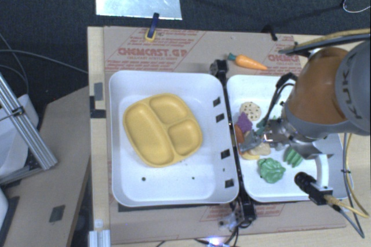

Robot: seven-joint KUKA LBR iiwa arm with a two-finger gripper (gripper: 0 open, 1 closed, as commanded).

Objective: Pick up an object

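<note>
Arm (324, 95): reaches over right bin (272, 82)
Gripper (254, 141): finger state cannot be told
Nearest items: purple piece (244, 122) just above, pale piece (256, 152) just below
Green lump (271, 170): lower right

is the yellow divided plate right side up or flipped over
Right side up: the yellow divided plastic plate lies flat in the left white bin, its three hollow compartments facing up, nothing in them.

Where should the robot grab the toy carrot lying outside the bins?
Probably across the thick orange middle of the carrot, coming straight down from above. It lies flat on the board behind the right bin, long and thin, so the tool can close across its narrow width.
</note>
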